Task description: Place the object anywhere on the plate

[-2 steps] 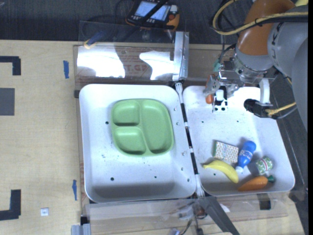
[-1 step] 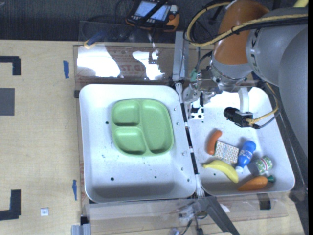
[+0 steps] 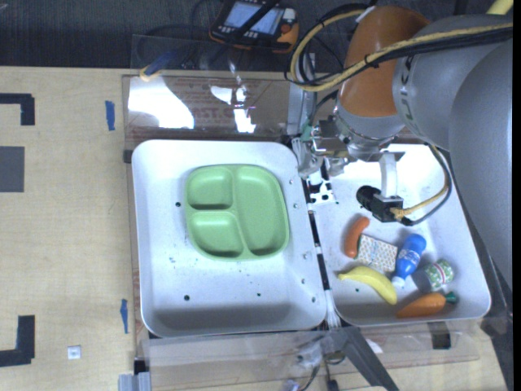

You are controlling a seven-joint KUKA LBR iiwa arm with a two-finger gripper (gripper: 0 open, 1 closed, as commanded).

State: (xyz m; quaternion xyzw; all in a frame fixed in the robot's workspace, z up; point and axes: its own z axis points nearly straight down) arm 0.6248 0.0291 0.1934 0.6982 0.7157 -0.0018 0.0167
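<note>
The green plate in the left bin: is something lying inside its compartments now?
The green plate shows three compartments, and all three look bare. It rests on the floor of the left bin. What lies under the plate is covered. The banana and carrot lie in the right bin.

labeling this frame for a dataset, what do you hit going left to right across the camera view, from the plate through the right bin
green plate → gripper → sausage → banana → blue bottle → carrot
</note>
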